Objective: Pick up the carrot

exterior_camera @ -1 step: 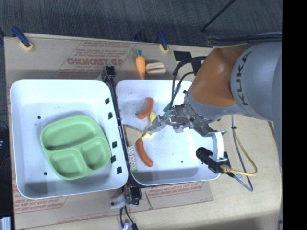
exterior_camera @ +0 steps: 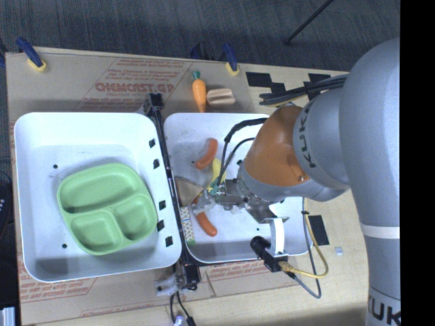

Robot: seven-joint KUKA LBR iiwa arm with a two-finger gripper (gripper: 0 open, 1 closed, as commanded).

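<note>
Carrot (exterior_camera: 198, 94) lies on the counter (exterior_camera: 102, 80), outside both bins, just behind the back rim of the right bin (exterior_camera: 178, 129) near its left corner; green top points away from the bin. Just beside it to the right sits a small bun-like toy (exterior_camera: 220, 98). Judgement: being outside the bin, the carrot sits off the usual picking area, so a reach past the back rim will be needed.

Left bin (exterior_camera: 27, 182) holds a green divided plate (exterior_camera: 105, 208), lying flat. Right bin carries two orange-red sausage-like pieces, one toward the back (exterior_camera: 206, 153) and one toward the front (exterior_camera: 206, 223), plus a yellowish item (exterior_camera: 216, 170) partly hidden by the wrist.

Arm pose: enters from the right, orange band (exterior_camera: 275, 151) over the middle of the right bin, wrist tipped downward toward the bin floor. Jaws (exterior_camera: 216, 194) sit low among the clutter near the bin's left wall; cannot tell whether open or closed, or whether anything is between them. They are well apart from the carrot. Judgement: task not yet under way on the correct object.
</note>
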